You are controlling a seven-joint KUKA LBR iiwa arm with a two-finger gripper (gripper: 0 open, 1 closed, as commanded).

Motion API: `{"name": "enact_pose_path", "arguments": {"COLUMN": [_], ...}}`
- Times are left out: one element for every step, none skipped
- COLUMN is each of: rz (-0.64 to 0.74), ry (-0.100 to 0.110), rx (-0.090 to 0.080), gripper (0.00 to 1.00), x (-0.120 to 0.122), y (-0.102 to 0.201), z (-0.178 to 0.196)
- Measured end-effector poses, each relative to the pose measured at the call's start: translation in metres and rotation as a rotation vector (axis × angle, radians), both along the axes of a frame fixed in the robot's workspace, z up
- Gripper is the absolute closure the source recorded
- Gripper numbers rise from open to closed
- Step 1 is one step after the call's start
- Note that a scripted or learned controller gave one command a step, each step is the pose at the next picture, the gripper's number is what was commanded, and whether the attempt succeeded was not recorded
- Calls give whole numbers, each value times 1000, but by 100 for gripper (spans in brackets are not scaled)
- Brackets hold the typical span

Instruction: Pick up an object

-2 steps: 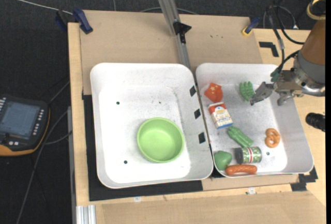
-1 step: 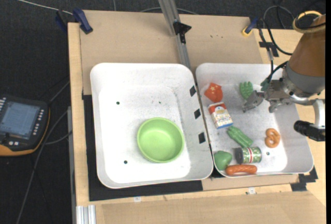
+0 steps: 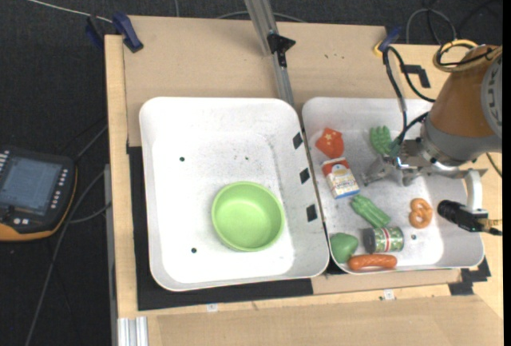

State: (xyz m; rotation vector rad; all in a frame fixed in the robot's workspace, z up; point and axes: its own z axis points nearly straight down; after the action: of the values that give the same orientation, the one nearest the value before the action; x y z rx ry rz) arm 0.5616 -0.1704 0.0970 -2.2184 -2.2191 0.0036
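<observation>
My gripper (image 3: 386,167) hangs low over the right bin (image 3: 447,252), near its middle, with the arm reaching in from the right. A green ridged toy (image 3: 381,137) lies just behind it, and a small red-and-white carton (image 3: 342,179) lies just to its left. A green pickle-shaped toy (image 3: 369,211) sits in front of the gripper. Nothing shows clearly between the gripper's tips.
The right bin also holds a red strawberry-like toy (image 3: 330,142), a pretzel (image 3: 420,212), a small can (image 3: 385,240), a green rounded piece (image 3: 344,245) and an orange sausage (image 3: 372,261). A green bowl (image 3: 247,216) sits in the left bin (image 3: 184,129).
</observation>
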Motion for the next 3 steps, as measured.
{"name": "enact_pose_path", "arguments": {"rz": [0, 0, 0], "ry": [-6, -8, -9], "rx": [-1, -2, -2], "gripper": [100, 100, 100], "x": [2, 7, 9], "y": [0, -6, -3], "z": [13, 59, 102]}}
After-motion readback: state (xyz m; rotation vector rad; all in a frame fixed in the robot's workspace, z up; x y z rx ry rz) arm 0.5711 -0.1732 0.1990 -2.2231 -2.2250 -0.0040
